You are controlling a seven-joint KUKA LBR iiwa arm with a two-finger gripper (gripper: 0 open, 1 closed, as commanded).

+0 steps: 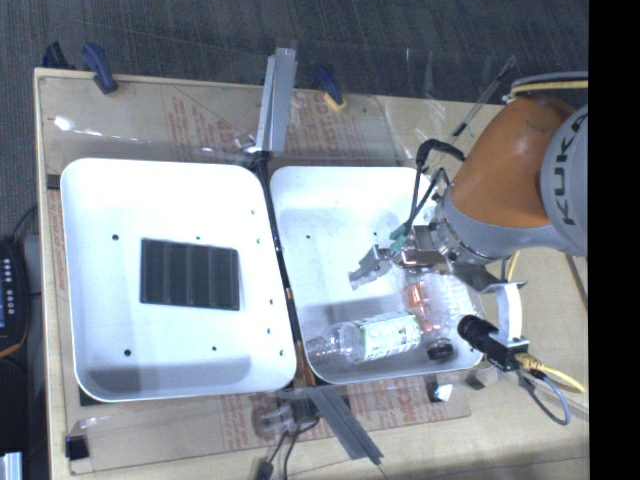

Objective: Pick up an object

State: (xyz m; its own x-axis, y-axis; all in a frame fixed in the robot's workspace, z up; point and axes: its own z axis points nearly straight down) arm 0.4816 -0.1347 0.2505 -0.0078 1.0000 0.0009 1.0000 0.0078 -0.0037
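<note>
Clear bottle (368, 338), green label, lying flat.

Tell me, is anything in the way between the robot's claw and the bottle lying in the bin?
Nothing visible is. The gripper hangs over bare floor in the right bin, and the clear bottle with the green label lies just below it in the camera view, along the near wall. Another clear bottle lies to the side, under the wrist.

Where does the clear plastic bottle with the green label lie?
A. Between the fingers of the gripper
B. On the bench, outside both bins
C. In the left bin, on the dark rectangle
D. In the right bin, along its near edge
D: the bottle lies on its side along the near edge of the right bin, below the gripper.
</note>
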